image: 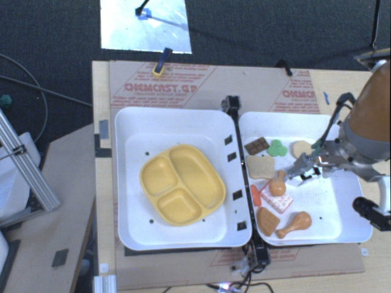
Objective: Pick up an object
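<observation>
Arm (369,118): comes in from the right edge, orange band uppermost, grey wrist below it, bent down and leftward over the right bin.
Gripper (300,166): low over the right bin's middle, pointing left toward the heap of toy food — its tip sits just right of the upper drumstick.
Fingers: too small and dark to read; I cannot tell how far apart they are, nor whether anything sits between them.
Right bin (342,224): white, shallow; the food is gathered along its left side.
Toy food: brown chocolate bar (256,145) and green piece (278,148) at the top, a tan round biscuit (300,148) to their right, a beige slice (261,166) below.
Drumsticks: one (278,185) just beside the gripper tip, lying over a red-and-white block (276,200); another (295,223) nearer the front.
Other bits: carrot (255,194) by the divider, orange wedge (267,221) at front left.
Left bin (134,133): holds a yellow three-part plate (181,184), well apart from the gripper.
</observation>
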